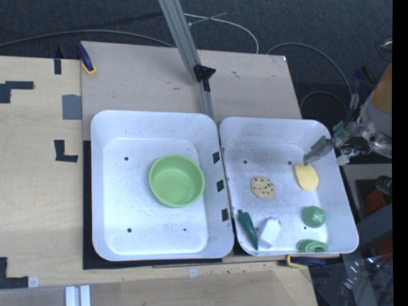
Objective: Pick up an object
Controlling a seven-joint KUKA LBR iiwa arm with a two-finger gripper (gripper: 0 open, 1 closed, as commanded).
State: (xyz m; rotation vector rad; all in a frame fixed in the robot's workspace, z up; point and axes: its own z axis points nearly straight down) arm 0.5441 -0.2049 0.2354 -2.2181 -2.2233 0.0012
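While the hand (317, 150) hangs over the right white bin (268, 129) at frame right, I can't tell its opening; nothing visibly gripped. Yellow oval plastic piece (307, 178) lies just below it, round speckled cookie (262, 187) to its left.

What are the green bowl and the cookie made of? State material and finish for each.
Green bowl: probably moulded plastic, uniform light green with a smooth, faintly glossy look. Cookie: likely a plastic or rubber toy, matte tan with dark specks; too small to be sure.
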